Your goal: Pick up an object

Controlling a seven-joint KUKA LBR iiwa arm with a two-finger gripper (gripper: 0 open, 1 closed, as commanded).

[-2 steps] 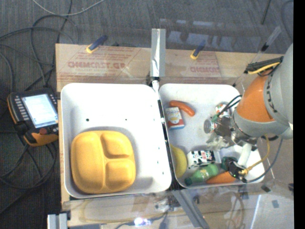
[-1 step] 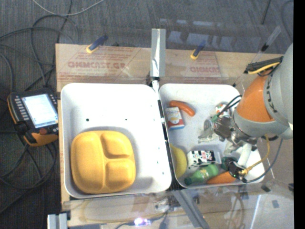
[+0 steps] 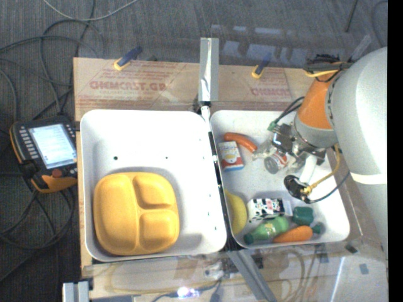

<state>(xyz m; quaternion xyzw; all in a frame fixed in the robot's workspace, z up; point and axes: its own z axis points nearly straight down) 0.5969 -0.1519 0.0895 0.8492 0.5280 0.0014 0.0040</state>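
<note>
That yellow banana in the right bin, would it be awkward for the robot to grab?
Probably somewhat. The banana looks smooth and curved, so it may slip or pivot when squeezed. It lies against the bin wall, which likely leaves little finger room. It looks like a light toy.

Robot lab: bins (image 3: 85,168), teach pendant (image 3: 45,146)

1. The arm (image 3: 365,118) was cut off by the right edge, so its upper body ran out of sight
2. The gripper (image 3: 277,159) was too small and cluttered to tell how it stood
3. The green bottle (image 3: 267,229) and carrot (image 3: 293,234) overlapped, their touching ends hidden
4. The print on the small carton (image 3: 230,156) was too small to read
</note>
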